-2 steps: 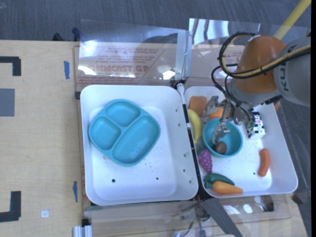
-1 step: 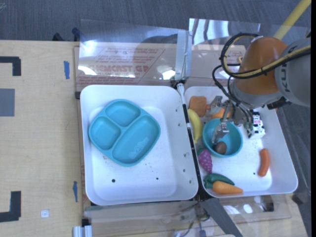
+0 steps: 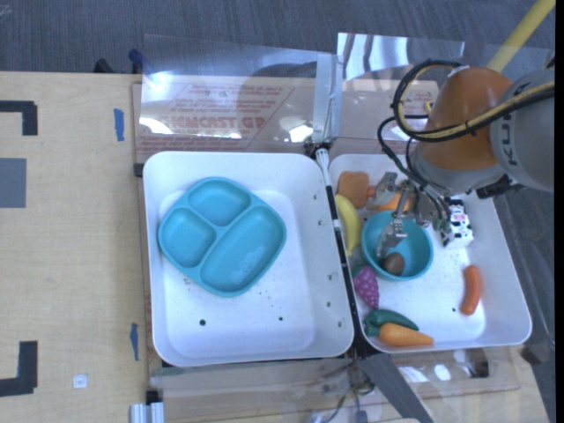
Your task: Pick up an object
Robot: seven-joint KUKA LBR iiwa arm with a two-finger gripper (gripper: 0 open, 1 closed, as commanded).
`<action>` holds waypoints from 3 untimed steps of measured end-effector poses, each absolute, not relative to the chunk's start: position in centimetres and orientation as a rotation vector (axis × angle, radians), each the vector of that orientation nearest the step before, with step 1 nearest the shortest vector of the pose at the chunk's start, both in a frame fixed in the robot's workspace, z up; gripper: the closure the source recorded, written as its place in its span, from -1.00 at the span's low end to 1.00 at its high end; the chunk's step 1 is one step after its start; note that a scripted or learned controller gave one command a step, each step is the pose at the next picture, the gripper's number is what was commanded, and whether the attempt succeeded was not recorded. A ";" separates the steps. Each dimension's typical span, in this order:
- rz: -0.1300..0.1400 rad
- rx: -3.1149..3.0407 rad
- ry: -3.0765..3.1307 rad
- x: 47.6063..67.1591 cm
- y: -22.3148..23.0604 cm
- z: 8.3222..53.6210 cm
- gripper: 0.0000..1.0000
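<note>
Camera view shows the hand point(image 3: 398, 233) lowered into the blue bowl point(image 3: 414, 258) (right bin), probably to reach the small brown object point(image 3: 393, 263) lying there, though whether it is released or clenched I cannot tell.

Red printed lettering shows on the clear plastic sheet point(image 3: 231, 113) at the tabletop's far edge, but it appears reversed and too blurred to read.
</note>
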State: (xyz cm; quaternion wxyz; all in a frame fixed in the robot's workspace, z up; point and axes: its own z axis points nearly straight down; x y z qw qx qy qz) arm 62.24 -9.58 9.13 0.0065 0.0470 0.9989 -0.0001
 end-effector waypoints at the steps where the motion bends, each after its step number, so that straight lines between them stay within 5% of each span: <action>1: 0.002 0.166 3.123 62.3 -10.0 9.1 -1.00; 3: 0.005 0.333 3.113 63.3 -10.4 9.0 -1.00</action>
